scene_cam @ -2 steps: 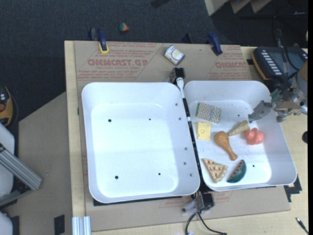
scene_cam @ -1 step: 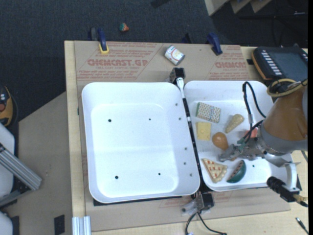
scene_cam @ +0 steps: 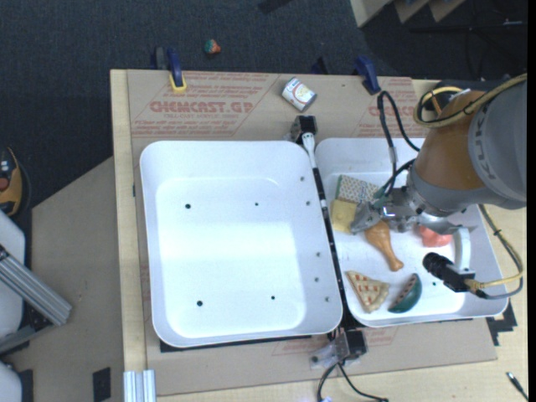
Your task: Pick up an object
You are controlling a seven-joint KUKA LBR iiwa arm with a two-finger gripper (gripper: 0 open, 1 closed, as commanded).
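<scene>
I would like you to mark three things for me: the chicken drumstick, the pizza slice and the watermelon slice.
chicken drumstick point(scene_cam: 386, 245), camera view, on its thick meaty part.
pizza slice point(scene_cam: 367, 289), camera view, middle of the triangle.
watermelon slice point(scene_cam: 406, 295), camera view, on its red flesh.

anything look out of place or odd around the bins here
Mostly tidy. The toy food, a drumstick, pizza slice and watermelon slice, sits inside the right bin. Two strays: a small white box lying askew on the board behind the bins, and a tiny colored object on the floor beyond.
</scene>
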